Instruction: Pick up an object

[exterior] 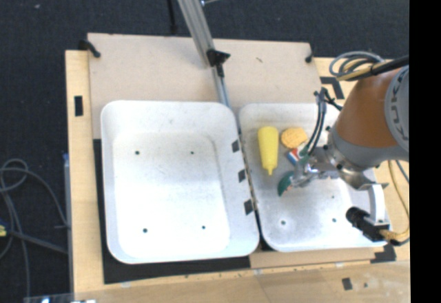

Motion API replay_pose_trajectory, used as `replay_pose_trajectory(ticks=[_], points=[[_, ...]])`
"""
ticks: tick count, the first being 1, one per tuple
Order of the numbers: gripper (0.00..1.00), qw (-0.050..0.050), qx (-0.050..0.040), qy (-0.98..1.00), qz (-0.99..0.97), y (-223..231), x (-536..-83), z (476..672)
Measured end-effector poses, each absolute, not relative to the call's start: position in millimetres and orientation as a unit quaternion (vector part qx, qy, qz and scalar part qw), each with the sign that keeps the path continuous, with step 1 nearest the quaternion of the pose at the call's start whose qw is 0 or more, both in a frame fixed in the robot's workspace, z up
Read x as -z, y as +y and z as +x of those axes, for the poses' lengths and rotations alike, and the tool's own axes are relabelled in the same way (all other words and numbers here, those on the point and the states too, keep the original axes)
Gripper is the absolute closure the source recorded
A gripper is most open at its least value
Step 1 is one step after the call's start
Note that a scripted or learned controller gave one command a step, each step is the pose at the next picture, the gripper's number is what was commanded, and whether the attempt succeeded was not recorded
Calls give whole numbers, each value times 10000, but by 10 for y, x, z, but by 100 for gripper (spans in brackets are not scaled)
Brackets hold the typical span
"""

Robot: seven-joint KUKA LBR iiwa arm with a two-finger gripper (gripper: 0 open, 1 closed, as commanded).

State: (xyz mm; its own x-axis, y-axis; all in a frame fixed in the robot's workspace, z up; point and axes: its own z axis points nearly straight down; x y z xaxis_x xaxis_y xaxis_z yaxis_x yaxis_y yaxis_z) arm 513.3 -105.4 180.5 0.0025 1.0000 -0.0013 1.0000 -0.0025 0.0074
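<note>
Camera view: yellow bottle (pixel 268 149) lies lengthwise, narrow end toward the bin's near edge.

Partial grey lettering, likely "KU", on arm's orange band (pixel 375 112), 3 o'clock edge of view. No other legible text anywhere.

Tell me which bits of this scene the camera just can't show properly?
- Gripper, camera view: the arm's wrist sits over it, so how it stands is unclear.
- Small red and blue thing: partly behind the gripper and too small to name.
- Dark green thing: partly under the gripper; whether it is gripped or lying in the right bin is unclear.
- Arm: cut off by the right edge.
</note>
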Motion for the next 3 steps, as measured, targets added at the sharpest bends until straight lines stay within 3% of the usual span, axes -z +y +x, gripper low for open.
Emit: replay_pose_trajectory(ticks=[1, 2, 3], points=[[100, 30, -20, 7083, 7059, -1034, -2269, 5221], [100, 8, -6, 7090, 7052, -1040, -2283, 5230], [100, 2, -14, 7097, 7045, -610, -2336, 5243]])
